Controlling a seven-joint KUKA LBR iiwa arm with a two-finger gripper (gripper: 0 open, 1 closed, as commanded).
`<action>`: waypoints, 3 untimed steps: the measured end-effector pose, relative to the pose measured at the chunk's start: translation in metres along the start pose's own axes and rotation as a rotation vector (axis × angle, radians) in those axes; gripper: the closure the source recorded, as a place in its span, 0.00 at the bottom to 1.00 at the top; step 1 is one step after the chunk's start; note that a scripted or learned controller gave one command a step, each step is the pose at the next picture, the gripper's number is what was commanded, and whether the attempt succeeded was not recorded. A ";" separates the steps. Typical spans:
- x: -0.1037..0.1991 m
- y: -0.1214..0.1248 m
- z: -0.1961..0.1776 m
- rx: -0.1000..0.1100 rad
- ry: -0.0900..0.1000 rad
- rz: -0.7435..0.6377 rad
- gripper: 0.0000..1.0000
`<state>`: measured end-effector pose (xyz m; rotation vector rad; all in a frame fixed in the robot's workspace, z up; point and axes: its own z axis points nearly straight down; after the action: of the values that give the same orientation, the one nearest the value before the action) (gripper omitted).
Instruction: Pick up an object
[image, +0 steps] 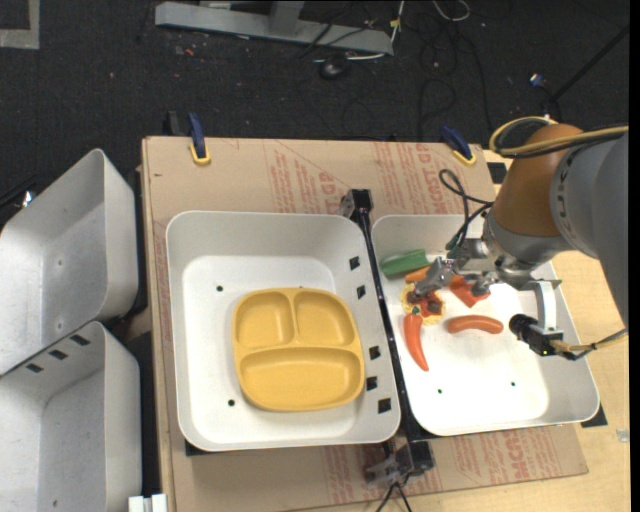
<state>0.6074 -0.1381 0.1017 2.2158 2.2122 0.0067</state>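
Gripper (437, 281) down in right bin (520, 400), over toy pile; sausage (473, 324) just beside, chili (415, 340) near (finger state? cannot tell).

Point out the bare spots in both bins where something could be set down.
Right bin: the near half, below the sausage and red chili, is bare. Its far-left part is crowded: green item, small toys and the gripper. Left bin: the yellow divided tray takes the middle, leaving narrow bare floor around it.
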 end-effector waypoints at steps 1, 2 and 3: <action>0.000 0.004 -0.014 -0.017 -0.003 -0.001 1.00; -0.006 0.007 -0.077 0.004 0.002 -0.004 1.00; -0.006 0.009 -0.127 0.003 0.002 -0.005 1.00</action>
<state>0.6156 -0.1437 0.2288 2.2134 2.2198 0.0056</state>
